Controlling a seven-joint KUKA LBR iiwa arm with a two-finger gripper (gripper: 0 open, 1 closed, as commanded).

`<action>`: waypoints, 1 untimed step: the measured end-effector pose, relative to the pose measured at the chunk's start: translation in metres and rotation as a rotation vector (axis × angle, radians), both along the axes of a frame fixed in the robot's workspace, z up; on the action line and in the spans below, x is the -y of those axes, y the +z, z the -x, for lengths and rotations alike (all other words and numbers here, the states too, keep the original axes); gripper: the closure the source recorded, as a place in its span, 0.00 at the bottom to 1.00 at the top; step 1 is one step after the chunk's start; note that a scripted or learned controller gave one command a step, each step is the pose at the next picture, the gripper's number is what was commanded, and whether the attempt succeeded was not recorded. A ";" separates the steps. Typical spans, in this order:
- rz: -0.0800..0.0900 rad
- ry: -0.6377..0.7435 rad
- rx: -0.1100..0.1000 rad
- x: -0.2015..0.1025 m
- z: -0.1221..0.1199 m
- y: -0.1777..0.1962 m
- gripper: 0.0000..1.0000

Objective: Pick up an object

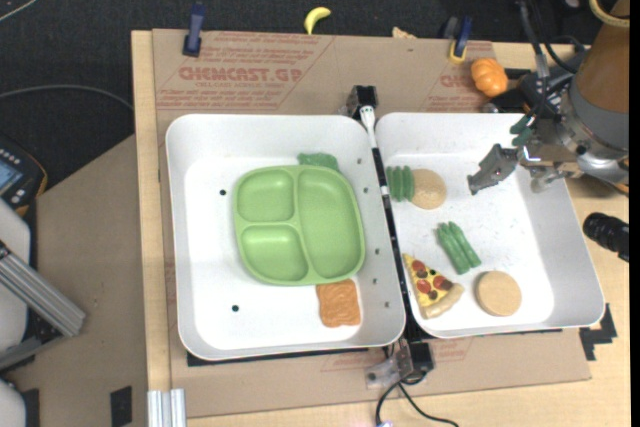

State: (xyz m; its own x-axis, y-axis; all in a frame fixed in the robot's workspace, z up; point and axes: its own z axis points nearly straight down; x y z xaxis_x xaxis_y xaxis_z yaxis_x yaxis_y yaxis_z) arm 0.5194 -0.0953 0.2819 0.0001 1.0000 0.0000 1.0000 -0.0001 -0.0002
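My gripper point(516, 174) hangs over the back part of the right bin point(560, 245), open, with nothing between its fingers. Just left of it lie a tan round biscuit point(429, 188) and a small green piece point(401, 183). Nearer the front of that bin are a bunch of green beans point(458, 246), a pizza slice point(432, 284) and a second tan round biscuit point(497, 294). The left bin point(195, 215) holds a green divided plate point(299, 223), an orange toast-like slab point(340, 304) in front of it and a green leafy piece point(319, 159) behind it.
A black divider point(379, 177) runs between the two bins. On the brown board behind them sit a small orange fruit point(488, 75), a yellow banana point(316, 18) and two blue clamps point(193, 30). The arm's body point(600, 105) rises at the right.
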 end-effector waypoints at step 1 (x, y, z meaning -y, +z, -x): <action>-0.004 -0.004 -0.017 0.007 0.043 -0.170 0.00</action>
